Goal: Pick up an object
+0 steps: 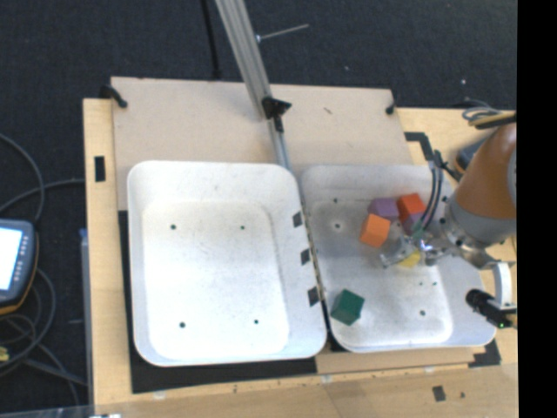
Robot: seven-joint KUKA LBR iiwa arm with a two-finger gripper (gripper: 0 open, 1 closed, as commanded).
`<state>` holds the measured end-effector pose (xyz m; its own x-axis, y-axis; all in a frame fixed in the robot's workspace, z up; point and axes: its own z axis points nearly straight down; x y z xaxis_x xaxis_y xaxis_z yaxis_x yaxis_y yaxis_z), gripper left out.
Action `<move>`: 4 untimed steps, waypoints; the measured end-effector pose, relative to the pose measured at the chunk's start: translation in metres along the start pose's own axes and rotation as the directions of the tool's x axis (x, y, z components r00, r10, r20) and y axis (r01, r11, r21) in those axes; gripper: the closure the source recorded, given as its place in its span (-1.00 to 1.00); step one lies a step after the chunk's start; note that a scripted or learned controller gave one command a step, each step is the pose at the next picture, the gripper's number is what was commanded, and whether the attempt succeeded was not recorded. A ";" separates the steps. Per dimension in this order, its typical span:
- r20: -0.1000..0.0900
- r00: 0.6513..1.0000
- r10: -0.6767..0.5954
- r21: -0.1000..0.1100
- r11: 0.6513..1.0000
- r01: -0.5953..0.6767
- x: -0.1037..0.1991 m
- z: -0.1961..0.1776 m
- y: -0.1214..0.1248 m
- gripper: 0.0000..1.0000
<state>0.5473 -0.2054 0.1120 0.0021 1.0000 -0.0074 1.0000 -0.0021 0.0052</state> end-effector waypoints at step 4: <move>-0.001 1.000 -0.005 -0.003 1.000 0.005 0.043 0.013 0.026 -1.00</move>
